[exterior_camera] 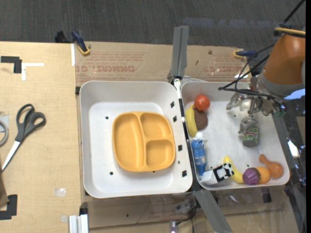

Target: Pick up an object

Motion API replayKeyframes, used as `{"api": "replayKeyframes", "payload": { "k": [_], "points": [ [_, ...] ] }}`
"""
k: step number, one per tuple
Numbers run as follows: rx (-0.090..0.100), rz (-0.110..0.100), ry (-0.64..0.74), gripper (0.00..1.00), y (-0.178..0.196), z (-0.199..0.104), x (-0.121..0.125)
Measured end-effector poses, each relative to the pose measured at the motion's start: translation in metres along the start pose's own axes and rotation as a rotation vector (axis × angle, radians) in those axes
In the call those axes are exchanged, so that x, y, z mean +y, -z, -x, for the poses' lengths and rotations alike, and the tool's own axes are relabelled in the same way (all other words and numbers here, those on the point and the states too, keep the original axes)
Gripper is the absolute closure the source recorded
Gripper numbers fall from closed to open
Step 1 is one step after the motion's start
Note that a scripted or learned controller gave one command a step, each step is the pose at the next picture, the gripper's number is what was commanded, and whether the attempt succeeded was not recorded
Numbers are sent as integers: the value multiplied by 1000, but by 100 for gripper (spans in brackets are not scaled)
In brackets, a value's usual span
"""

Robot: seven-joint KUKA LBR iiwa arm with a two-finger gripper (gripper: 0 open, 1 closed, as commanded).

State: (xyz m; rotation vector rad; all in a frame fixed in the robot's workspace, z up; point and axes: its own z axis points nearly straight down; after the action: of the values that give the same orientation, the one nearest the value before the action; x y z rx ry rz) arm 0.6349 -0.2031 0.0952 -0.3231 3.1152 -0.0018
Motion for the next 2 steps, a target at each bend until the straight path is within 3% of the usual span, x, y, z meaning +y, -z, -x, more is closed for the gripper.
{"api": "replayKeyframes", "payload": {
  "k": [1, 2],
  "points": [
    [3, 13, 127, 0, -2, -48, 0],
    [-13, -4, 159, 0, 3, -123, 11]
  ]
}}
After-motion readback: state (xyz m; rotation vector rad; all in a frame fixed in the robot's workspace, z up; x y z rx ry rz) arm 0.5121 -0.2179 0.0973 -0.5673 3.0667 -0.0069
